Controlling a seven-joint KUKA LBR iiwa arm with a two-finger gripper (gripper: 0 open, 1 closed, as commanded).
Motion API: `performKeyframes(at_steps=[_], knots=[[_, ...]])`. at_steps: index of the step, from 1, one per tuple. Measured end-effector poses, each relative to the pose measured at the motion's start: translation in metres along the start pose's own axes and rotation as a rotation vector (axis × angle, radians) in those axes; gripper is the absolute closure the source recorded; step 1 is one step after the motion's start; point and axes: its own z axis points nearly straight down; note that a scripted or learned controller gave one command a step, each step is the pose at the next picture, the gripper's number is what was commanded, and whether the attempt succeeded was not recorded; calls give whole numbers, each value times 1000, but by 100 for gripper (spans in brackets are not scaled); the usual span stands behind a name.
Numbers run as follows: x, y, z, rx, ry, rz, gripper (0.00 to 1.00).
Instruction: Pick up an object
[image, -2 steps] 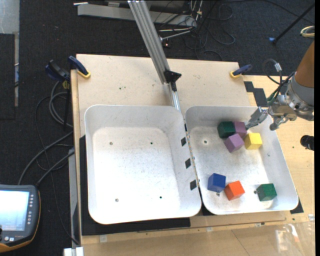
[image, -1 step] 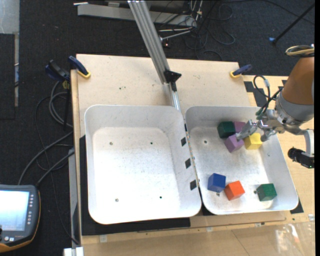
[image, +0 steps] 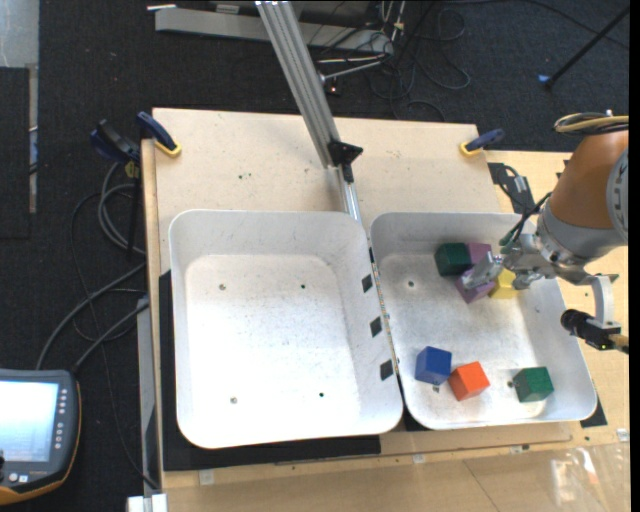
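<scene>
Over the right bin: the arm (image: 590, 200) reaches in from the right, orange band above the wrist, and its gripper (image: 490, 272) is down among the blocks at the back of the bin.
Claw: I cannot tell whether it is released or clenched; the tips are lost in the clutter.
Purple block (image: 476, 286): right at the gripper, tilted, touching or just beside the tips.
Dark green block (image: 452, 258): just left of the purple one, near the back wall.
Yellow block (image: 503, 288): peeking out just right of the purple one.
Front of right bin (image: 400, 240): blue block (image: 433, 364) and orange block (image: 468, 380) side by side, nearly touching; another green block (image: 532, 384) near the right corner.
Left bin (image: 190, 300): white, speckled floor.
</scene>
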Motion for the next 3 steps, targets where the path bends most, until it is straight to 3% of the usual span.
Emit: performKeyframes(at_steps=[1,3], knots=[[3,2,-13,-4,6,-3,100],[2,0,-121,1,4,-2,100]])
